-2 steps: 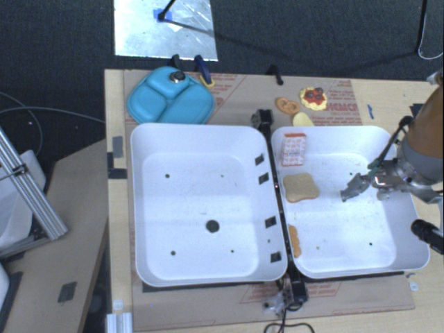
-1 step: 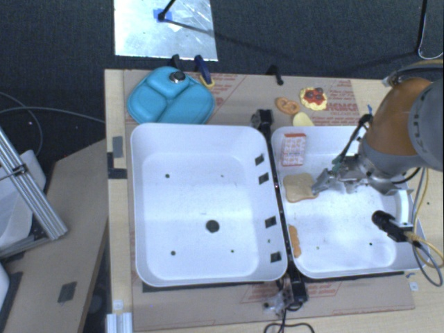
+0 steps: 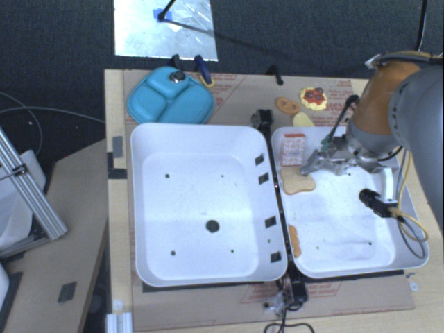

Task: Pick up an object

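Tan and flat, a toast-shaped piece lies on the floor of the right bin, just below and left of the end effector, with a red-and-white carton just left of it. Whether the end effector is open or closed I cannot tell. Nothing looks lifted, so the pick seems yet to be made. The left bin lies farther left, a blue tray beyond on the tabletop.

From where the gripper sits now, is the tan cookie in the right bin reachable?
Probably yes. The gripper hovers just above the tan cookie, with only the small carton beside it and nothing covering it.
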{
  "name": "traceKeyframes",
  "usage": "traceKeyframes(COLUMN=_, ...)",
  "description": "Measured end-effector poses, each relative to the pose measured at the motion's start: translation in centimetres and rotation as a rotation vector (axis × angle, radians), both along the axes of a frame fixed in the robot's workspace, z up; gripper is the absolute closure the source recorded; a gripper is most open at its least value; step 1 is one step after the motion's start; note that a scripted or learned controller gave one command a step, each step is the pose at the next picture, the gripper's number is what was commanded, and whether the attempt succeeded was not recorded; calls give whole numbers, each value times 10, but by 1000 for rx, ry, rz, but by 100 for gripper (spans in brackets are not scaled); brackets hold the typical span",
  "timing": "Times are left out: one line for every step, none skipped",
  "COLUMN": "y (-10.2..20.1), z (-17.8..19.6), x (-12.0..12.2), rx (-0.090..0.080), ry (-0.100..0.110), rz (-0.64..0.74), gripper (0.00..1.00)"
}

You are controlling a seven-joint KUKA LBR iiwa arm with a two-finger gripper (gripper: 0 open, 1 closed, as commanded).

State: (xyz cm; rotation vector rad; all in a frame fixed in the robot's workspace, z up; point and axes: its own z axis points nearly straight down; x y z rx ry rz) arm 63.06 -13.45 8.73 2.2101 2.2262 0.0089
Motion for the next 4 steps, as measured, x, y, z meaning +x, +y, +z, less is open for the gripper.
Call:
traceKeyframes(y=-74, z=2, x=42, rx=0, ry=-3, rz=-7, gripper=0)
traceKeyframes(y=-12, z=2, x=36, rx=-3, ry=-5, rz=1, gripper=0)
traceKeyframes(y=32, z=11, x=38, rx=-14, ry=-4, rz=-13, gripper=0)
traceKeyframes(y=26, z=1, x=-71, rx=-4, ry=-2, rz=-9, gripper=0)
